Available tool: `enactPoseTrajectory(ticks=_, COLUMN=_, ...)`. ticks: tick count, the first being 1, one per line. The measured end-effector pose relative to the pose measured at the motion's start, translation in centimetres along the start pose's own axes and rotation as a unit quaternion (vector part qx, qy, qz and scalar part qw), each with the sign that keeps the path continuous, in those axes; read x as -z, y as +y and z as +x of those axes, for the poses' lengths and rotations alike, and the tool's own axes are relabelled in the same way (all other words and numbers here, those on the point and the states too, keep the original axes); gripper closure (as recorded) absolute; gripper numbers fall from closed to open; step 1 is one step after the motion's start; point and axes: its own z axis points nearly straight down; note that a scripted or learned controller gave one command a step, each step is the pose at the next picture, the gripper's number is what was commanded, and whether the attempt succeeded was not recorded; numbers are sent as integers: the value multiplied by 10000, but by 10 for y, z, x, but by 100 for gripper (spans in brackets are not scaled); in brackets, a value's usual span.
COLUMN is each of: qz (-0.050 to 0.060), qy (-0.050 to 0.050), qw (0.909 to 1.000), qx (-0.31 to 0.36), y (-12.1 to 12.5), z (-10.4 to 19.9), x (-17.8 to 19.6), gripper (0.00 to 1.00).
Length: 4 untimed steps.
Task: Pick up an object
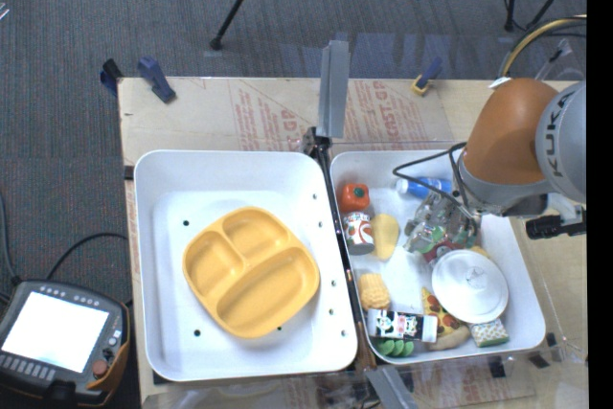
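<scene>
Reaching into the right white plastic bin (533, 283), tool (439, 230) hangs at its 12 o'clock end; whether it grips anything cannot be told. Candidate: round white lid (469, 286), just toward 5 o'clock of the tool. Advice: centre over one item, clear of neighbours, before descending.

The arm (536, 153) is grey with a broad, rounded orange band, and dark letters "KU" mark its shell at three o'clock. Thin black cables loop at its wrist above the metallic claw (439, 227).
</scene>
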Motion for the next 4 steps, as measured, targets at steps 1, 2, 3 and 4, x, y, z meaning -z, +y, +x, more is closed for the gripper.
enactPoseTrajectory(ticks=1, qz=8, qy=-49, qw=9969, qx=-785, y=-27, z=24, x=123, gripper=100)
enactPoseTrajectory(ticks=2, qz=23, qy=4, qw=9970, qx=-779, y=-27, z=26, x=117, gripper=0)
enactPoseTrajectory(ticks=3, qz=21, qy=11, qw=9947, qx=-1032, y=-14, z=-3, x=-9, gripper=0)
enactPoseTrajectory(ticks=4, qz=19, qy=5, qw=9847, qx=-1743, y=9, z=49, x=-10, gripper=0)
